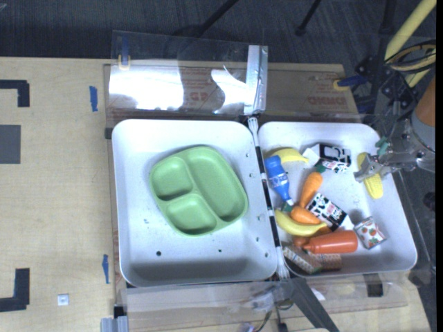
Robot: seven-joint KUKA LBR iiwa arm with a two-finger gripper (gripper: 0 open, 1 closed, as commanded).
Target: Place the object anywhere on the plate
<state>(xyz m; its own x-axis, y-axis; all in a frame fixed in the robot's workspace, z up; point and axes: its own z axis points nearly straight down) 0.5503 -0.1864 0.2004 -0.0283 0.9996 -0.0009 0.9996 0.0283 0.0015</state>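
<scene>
Nearest the camera, an orange bottle (334, 241) lies among jumbled toys in the right bin (401, 244). At that bin's right edge, the gripper (374, 171) hovers over a small yellow object (374, 187), seemingly touching it; whether it grips is unclear. Left of the right bin, the green divided plate (199, 189) sits in the left bin (131, 206). Much of the arm is cut off.

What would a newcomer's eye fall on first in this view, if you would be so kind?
Most likely the green divided plate, sitting alone in the left bin. Next comes the colourful heap of toy food in the right bin, including a carrot and a blue bottle, with the gripper at that bin's right rim.
</scene>
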